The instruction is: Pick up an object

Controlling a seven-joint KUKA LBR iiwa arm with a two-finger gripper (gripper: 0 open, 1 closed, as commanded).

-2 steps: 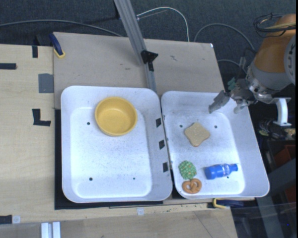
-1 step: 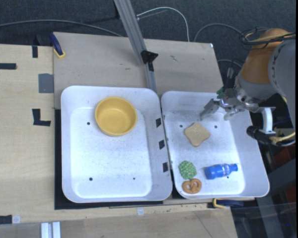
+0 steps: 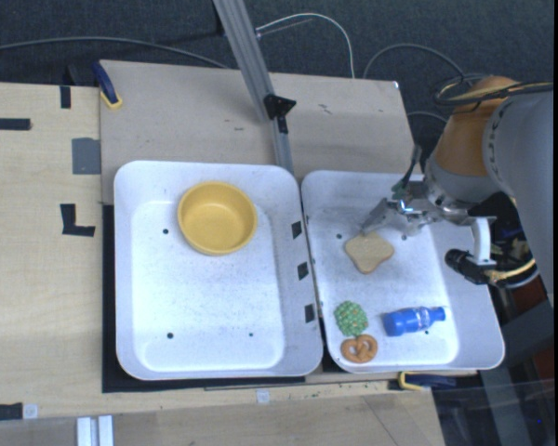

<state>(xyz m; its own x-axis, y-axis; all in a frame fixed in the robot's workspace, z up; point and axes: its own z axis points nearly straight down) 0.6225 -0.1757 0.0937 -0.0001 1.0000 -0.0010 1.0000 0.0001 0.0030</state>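
Looking down on the bench, I see two white bins side by side. The left bin (image 3: 139, 249) holds a yellow bowl (image 3: 218, 216), upright, in its upper half. The right bin (image 3: 465, 342) holds four things: a tan slice of toy bread (image 3: 369, 252) near the middle, a green knobbly piece (image 3: 351, 319) below it, a small brown pretzel (image 3: 360, 347) just beneath the green one and close to the bin's near rim, and a blue bottle (image 3: 412, 320) lying on its side to the right of them.

My arm (image 3: 502, 147) reaches in from the right, grey with its orange band showing above the wrist. The gripper (image 3: 379, 219) hangs over the upper part of the right bin, just above and to the right of the bread slice, its fingers pointing down and left towards it. I cannot tell from this angle whether the jaws are spread or closed; nothing is visibly between them. The bread lies flat on the bin floor, apart from the other three pieces.

A grey pole (image 3: 251, 59) slants across the board behind the bins.
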